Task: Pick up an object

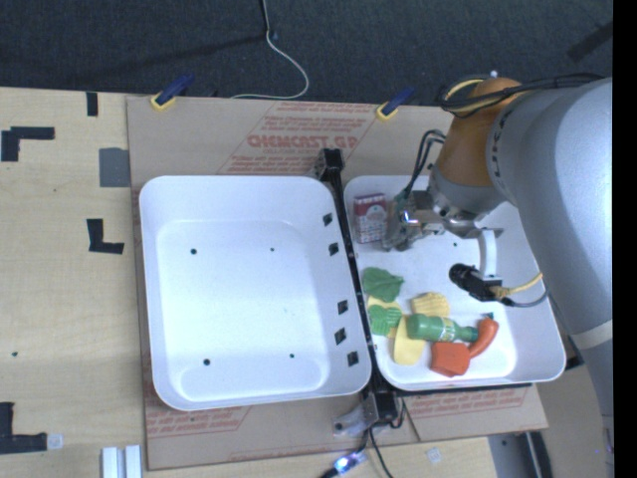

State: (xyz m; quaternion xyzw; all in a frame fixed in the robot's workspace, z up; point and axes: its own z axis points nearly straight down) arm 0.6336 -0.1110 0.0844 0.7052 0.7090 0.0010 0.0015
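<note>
Camera view: two white bins [239, 386], one red-and-white carton [370, 216], one claw [406, 229].

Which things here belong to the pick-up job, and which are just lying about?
Job: two-finger gripper; small red-and-white box; green, yellow and orange toy pieces; right white bin.
Lying about: left white bin; blue clips; hanging cable.

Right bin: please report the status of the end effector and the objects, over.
End effector low in right bin, beside red-white box. Nothing seen gripped. Toy pile nearer front.
</note>
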